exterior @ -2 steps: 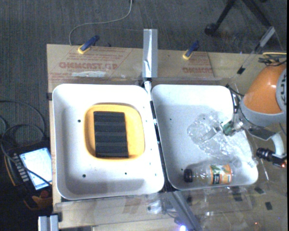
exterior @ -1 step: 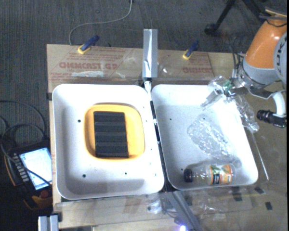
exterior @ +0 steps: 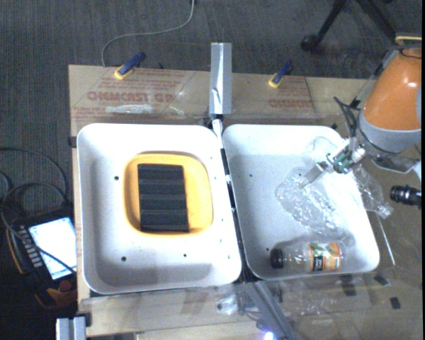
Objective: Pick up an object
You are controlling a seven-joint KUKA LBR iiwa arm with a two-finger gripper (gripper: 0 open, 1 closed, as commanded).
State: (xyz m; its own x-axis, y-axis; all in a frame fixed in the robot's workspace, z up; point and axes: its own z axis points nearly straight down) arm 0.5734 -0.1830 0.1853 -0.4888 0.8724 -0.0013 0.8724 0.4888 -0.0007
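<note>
The left bin (exterior: 99, 211) holds a yellow tray (exterior: 203, 193) with a black ribbed block (exterior: 162, 197) lying in it. In the right bin (exterior: 258, 154) a crumpled clear plastic piece (exterior: 308, 202) lies in the middle. A small bottle (exterior: 312, 256) with an orange label and a dark cap lies on its side near the front wall. My gripper (exterior: 338, 163) hangs over the back right part of the right bin, at the upper edge of the clear plastic. Whether it touches the plastic is unclear.
The grey arm with its orange band (exterior: 397, 98) reaches in over the right bin's right rim. More clear plastic (exterior: 368, 190) lies by that rim. A metal post (exterior: 219, 76) stands behind the bins. Two blue clamps (exterior: 129, 64) hold the board's back edge.
</note>
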